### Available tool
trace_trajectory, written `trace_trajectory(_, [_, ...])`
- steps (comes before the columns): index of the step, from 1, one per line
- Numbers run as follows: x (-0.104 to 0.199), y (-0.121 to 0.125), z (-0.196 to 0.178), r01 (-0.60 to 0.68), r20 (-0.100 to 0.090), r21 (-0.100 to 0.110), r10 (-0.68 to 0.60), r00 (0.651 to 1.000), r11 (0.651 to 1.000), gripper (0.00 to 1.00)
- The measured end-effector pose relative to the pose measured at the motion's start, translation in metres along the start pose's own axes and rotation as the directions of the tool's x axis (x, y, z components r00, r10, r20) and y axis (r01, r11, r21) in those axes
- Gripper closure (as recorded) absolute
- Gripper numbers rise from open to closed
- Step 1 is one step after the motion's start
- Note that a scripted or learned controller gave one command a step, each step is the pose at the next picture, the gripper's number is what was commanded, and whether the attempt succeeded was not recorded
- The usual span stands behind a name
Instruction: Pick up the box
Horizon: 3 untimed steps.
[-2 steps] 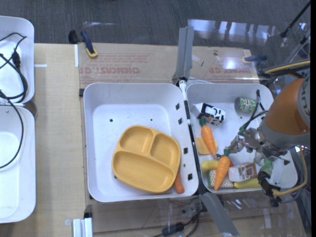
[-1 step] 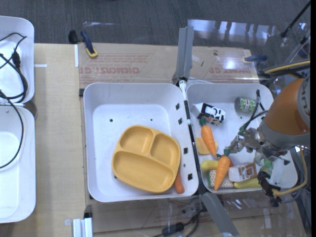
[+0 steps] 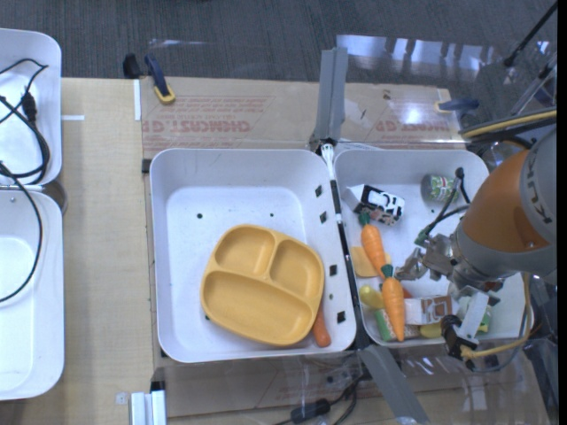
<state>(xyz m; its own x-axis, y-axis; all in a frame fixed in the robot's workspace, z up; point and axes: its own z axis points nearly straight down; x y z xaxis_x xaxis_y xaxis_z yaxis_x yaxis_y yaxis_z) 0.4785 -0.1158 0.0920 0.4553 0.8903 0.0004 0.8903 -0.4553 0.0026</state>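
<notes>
Box (image 3: 433, 309): you had a small flat pack, white with brownish print, lying just right of the lower carrot (image 3: 392, 306), close to it, perhaps touching. Its far end ran under the arm's wrist hardware, so you saw only part of it.

Gripper (image 3: 416, 266): up and right of the lower carrot, above the box and apart from it, pointing toward the carrot's top. From this angle you could not tell whether it was wide or narrow. Nothing showed in its grasp.

Arm (image 3: 505, 211): further right of the carrot, with the orange band over the right bin (image 3: 478, 162).

Close around the lower carrot:
- a second carrot (image 3: 374, 244) up and left, its tip nearly meeting the lower one's top
- a pale yellow wedge (image 3: 361, 261) to the left of that meeting point
- a green piece (image 3: 382, 325) against its lower left side
- a yellow piece (image 3: 431, 330) to its lower right, below the box

Farther up from the carrot: a black-and-white item (image 3: 383, 204), and to the right of that a green can (image 3: 437, 187).

Well left of the carrot, across the divider: the left bin (image 3: 177, 237) held a yellow divided plate (image 3: 263, 283), with a small orange carrot (image 3: 321, 331) at the plate's near-right edge.
</notes>
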Motion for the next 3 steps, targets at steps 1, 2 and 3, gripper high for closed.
trace_trajectory(1, [-0.025, 0.063, 0.001, -0.088, 0.003, 0.006, 0.088, 0.996, 0.996, 0.0])
trace_trajectory(2, [-0.054, 0.071, 0.001, -0.106, -0.003, 0.008, 0.106, 0.994, 0.994, 0.0])
trace_trajectory(3, [-0.062, 0.03, 0.001, -0.095, 0.002, 0.006, 0.095, 0.995, 0.995, 0.0])
